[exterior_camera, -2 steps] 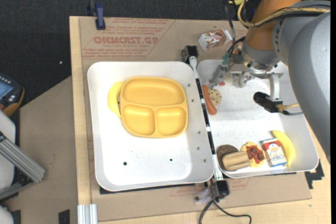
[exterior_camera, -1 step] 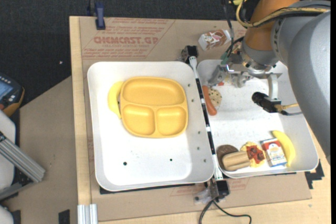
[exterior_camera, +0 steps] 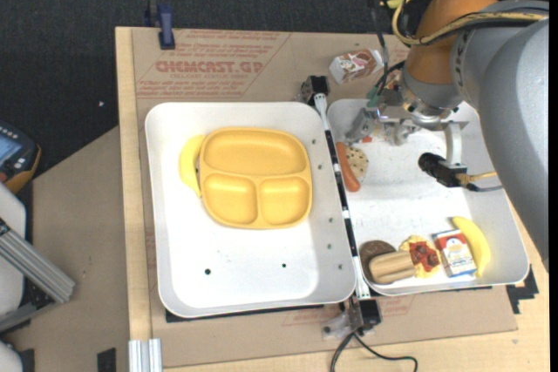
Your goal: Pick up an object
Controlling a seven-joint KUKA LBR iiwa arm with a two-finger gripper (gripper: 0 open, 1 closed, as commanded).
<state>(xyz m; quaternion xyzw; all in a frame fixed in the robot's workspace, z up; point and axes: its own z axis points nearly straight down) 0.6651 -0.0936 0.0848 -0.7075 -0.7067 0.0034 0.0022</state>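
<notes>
My gripper [exterior_camera: 381, 130] hangs over the far left corner of the right bin [exterior_camera: 501, 213], open, with nothing between its fingers. Just below it, against the bin's left wall, lie an orange carrot-like stick [exterior_camera: 349, 174] and a speckled beige piece [exterior_camera: 357, 158]. At the bin's near end sit a brown round item [exterior_camera: 377, 249], a tan wooden piece [exterior_camera: 391, 268], a red item [exterior_camera: 423, 254], a small red and white box [exterior_camera: 454, 255] and a yellow banana [exterior_camera: 477, 241].
The left bin [exterior_camera: 174, 257] holds a yellow divided plate [exterior_camera: 255, 177] with a yellow item [exterior_camera: 187, 163] tucked under its left side. A small printed packet [exterior_camera: 353, 64] lies on the bench behind the right bin. A blue clamp [exterior_camera: 163, 23] stands at the bench's far left.
</notes>
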